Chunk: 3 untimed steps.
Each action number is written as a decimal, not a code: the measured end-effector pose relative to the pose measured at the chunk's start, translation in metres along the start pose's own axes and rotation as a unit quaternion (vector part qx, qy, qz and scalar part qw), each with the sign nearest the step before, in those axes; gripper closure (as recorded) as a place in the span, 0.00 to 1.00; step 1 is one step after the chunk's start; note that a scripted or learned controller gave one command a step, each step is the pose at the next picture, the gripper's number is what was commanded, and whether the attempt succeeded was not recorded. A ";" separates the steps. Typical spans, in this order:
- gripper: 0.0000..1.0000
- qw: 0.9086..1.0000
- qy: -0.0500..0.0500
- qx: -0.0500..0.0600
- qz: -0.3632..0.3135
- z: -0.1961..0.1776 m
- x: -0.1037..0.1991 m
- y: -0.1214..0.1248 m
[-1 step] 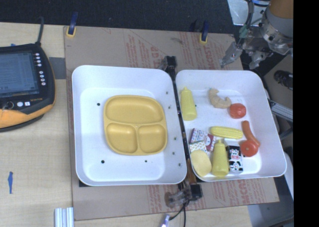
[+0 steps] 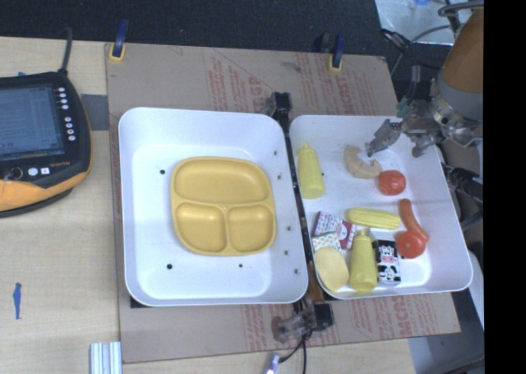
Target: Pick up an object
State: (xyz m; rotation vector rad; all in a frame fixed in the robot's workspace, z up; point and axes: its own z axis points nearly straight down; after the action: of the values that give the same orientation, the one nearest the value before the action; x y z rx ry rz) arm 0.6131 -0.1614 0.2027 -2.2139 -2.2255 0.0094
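My gripper point(image 2: 402, 142) hangs over the upper right part of the right bin point(image 2: 329, 127), its two fingers spread open with nothing between them. Just left of and below it lie a beige bread-like piece point(image 2: 361, 163) and a red tomato point(image 2: 392, 182). Lower in the bin are a yellow bottle point(image 2: 310, 171), a corn cob point(image 2: 373, 218), a sausage point(image 2: 408, 214), a second red piece point(image 2: 412, 243), a small patterned packet point(image 2: 328, 225), a yellow mustard bottle point(image 2: 362, 261), a pale yellow block point(image 2: 331, 270) and a black-and-white carton point(image 2: 386, 260).
The left bin point(image 2: 140, 200) holds a yellow divided tray point(image 2: 223, 204). A tablet-like pendant point(image 2: 37, 138) lies on the bench at far left. Clamps point(image 2: 334, 50) stand at the back edge of the cardboard.
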 end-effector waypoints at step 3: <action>0.00 1.000 0.001 -0.002 0.001 0.110 -0.050 0.016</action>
State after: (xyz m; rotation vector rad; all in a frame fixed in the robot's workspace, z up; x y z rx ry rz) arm 0.6292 -0.2120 0.0924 -2.2164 -2.2241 0.0022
